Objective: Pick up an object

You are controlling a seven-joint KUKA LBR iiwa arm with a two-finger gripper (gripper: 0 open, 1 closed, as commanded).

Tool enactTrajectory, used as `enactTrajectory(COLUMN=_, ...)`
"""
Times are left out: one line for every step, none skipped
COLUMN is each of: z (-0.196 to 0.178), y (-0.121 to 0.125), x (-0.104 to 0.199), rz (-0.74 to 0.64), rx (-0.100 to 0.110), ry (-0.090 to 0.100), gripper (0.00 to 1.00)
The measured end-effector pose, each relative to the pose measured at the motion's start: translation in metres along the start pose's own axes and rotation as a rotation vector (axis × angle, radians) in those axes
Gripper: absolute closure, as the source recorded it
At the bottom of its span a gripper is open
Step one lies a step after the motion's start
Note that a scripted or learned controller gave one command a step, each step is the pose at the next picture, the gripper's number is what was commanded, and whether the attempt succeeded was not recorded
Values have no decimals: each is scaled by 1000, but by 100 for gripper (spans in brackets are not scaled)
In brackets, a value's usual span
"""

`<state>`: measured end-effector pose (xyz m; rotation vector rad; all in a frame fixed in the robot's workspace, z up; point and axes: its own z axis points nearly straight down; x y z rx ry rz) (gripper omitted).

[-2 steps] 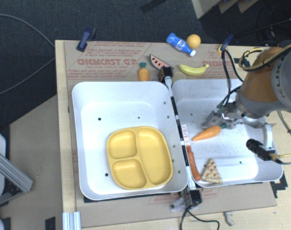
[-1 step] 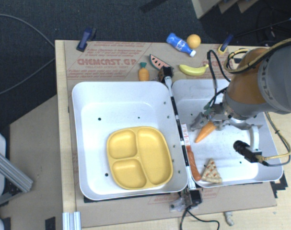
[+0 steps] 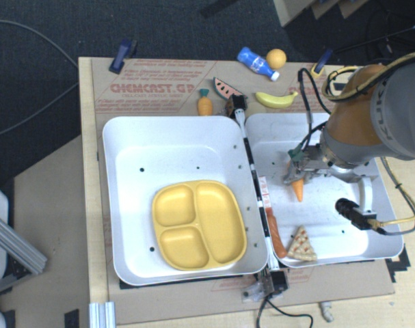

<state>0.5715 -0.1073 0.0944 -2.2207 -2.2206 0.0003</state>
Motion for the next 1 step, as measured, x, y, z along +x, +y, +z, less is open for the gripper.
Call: enactTrajectory(z=-127, y=-11, x=54, rz=-2, rx=-4, ry=0, gripper=100)
